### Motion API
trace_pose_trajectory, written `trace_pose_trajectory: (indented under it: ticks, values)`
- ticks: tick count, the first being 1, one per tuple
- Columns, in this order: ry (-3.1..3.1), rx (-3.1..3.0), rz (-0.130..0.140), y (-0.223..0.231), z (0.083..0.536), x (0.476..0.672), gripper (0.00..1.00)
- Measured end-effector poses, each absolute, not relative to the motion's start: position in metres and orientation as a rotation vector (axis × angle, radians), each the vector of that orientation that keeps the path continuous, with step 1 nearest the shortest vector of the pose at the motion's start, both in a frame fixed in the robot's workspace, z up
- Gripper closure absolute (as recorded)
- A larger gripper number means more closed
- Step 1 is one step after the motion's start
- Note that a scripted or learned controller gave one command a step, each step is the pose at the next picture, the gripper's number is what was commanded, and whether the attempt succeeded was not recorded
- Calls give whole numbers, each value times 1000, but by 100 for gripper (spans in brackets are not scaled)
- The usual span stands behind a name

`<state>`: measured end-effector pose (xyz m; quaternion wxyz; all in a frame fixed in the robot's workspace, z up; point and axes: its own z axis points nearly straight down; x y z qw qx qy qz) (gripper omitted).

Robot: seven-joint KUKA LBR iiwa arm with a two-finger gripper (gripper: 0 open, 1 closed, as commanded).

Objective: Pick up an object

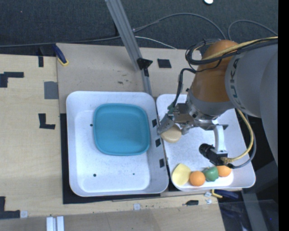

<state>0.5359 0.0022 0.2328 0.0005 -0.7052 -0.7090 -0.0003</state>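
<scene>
A pale wooden bench [27,135] marked with dark tape patches [51,89] sits against dark grey carpeted floor [58,20], where thin cables [171,18] loop across the top. A grey metal pole [131,43] slants down over the bench, and a bright spot of light [208,2] glints at the upper edge

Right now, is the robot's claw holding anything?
Gripper: shut on the tan round object, just over the right bin's left edge.
</scene>
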Motion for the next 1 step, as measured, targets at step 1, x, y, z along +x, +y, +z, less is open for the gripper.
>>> trace_pose_trajectory:
  ticks: [1]
  values:
    - [-2226,-2214,0,60,234,542,100]
